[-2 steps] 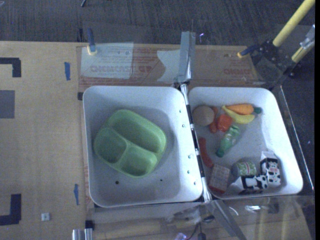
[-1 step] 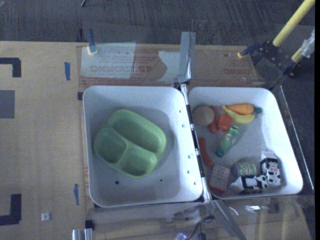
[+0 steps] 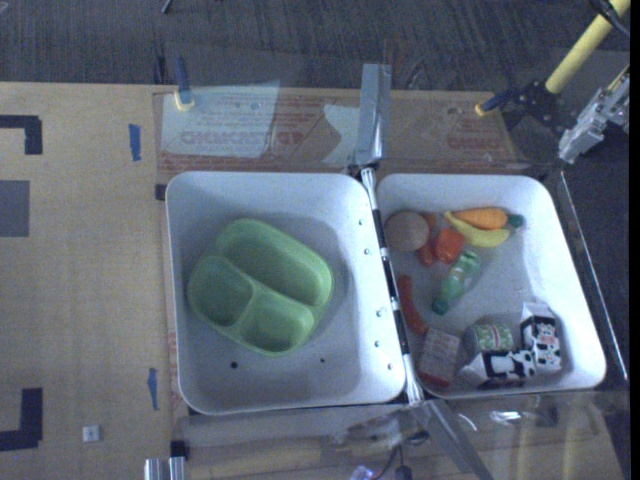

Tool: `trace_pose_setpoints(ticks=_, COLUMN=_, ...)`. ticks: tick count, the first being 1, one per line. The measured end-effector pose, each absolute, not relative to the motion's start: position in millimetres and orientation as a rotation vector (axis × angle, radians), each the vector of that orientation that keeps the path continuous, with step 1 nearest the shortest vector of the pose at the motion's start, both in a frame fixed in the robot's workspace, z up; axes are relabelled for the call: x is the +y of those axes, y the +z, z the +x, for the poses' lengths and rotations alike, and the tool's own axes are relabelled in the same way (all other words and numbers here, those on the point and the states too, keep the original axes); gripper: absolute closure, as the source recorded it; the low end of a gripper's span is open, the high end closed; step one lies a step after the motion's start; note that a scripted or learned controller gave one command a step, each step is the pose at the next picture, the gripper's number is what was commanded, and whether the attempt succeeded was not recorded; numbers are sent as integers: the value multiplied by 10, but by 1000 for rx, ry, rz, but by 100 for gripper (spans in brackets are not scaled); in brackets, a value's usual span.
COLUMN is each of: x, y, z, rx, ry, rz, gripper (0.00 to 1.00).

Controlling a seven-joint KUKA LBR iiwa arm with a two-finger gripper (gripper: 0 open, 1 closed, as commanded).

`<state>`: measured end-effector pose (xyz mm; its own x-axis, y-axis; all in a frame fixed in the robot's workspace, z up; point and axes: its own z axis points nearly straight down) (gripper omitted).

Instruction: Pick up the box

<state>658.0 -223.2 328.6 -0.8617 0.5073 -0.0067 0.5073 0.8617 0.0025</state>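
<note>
In the right bin (image 3: 568,230), a small pinkish box (image 3: 437,356) lies flat near the front left corner. A black-and-white cow-patterned carton (image 3: 527,352) lies at the front right, touching a small can (image 3: 489,335). My gripper (image 3: 592,128) hangs outside the bins, beyond the right bin's far right corner and well away from both boxes. Nothing is seen in its grasp.
The right bin also holds a brown round item (image 3: 406,230), a carrot (image 3: 480,217), a banana (image 3: 480,236), red pieces (image 3: 447,244), a green bottle (image 3: 455,282) and a red strip (image 3: 410,306). A green divided plate (image 3: 262,285) lies in the left bin (image 3: 200,203). A yellow pole (image 3: 588,41) stands at the far right.
</note>
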Motion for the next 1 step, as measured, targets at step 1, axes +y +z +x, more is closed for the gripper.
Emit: trace_pose_setpoints(ticks=1, x=-1606, y=4329, z=6601, rx=3001, ry=1, rz=896, gripper=100)
